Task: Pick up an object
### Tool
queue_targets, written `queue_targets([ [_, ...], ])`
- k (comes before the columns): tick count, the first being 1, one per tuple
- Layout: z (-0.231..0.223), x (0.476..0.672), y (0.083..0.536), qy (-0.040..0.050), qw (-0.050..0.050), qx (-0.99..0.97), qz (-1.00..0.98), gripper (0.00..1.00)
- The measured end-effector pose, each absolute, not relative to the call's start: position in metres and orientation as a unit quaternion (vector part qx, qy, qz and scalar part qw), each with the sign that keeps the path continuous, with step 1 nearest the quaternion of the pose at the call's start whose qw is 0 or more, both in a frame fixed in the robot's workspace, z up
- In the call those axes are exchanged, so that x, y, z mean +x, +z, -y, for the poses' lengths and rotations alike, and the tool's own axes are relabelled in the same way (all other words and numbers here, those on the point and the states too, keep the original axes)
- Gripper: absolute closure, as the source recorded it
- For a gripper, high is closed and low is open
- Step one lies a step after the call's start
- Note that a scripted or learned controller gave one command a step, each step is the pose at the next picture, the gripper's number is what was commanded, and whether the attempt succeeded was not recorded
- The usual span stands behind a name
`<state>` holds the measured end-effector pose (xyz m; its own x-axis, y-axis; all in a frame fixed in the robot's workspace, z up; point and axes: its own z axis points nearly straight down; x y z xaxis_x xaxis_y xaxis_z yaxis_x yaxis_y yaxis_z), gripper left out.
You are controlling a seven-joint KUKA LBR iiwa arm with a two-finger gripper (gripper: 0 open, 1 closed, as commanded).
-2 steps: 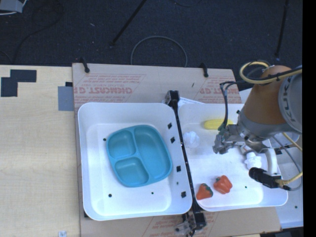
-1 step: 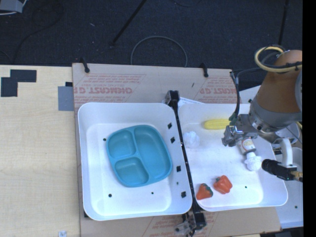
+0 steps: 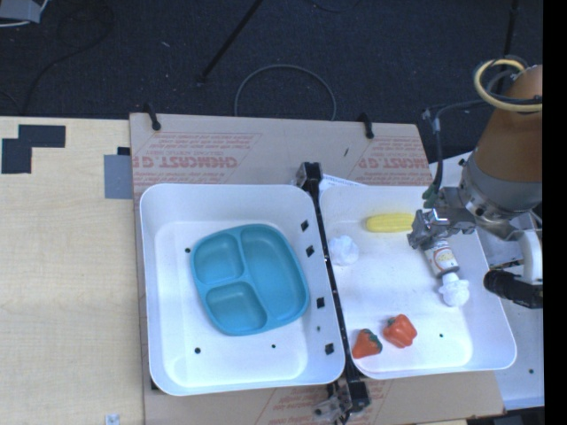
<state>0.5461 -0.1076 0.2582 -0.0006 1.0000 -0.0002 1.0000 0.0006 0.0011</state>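
Bottle (image 3: pixel 442 261), small, with a white cap and a label, is my pick for the target, since it lies in the right bin (image 3: pixel 483 352) right under the arm. Going from the left: the left bin (image 3: pixel 168 228) carries a blue divided plate (image 3: pixel 249 278) with three compartments, set flat near its middle. Past the black divider, the right bin has a small white lump (image 3: pixel 344 250) close to that divider, a yellow corn cob (image 3: pixel 389 223) further back, and two orange-red toy peppers (image 3: pixel 383 337) near the front edge, just beside each other. The bottle lies on its side toward the bin's right part, cap pointing to the front. The gripper (image 3: pixel 425 228) sits at the bottle's far end, next to the corn tip; whether it is spread or pressed together cannot be told from this angle, and nothing is visibly pinched.

Judging by looks, the bottle is light, stiff plastic, smooth and round, so it will likely roll or slip if nipped off-centre. The best hold seems to be across the labelled body at mid-length, squeezing square to its long axis.
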Motion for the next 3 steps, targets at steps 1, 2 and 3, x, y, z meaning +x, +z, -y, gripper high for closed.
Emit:
queue_targets([
  [1, 0.056, 0.547, 0.259, -0.0003, -0.002, 0.706, -0.709, 1.00],
  [2, 0.003, 0.541, 0.239, -0.0011, -0.003, 0.706, -0.708, 1.00],
  [3, -0.050, 0.534, 0.244, -0.0009, -0.002, 0.706, -0.708, 1.00],
])
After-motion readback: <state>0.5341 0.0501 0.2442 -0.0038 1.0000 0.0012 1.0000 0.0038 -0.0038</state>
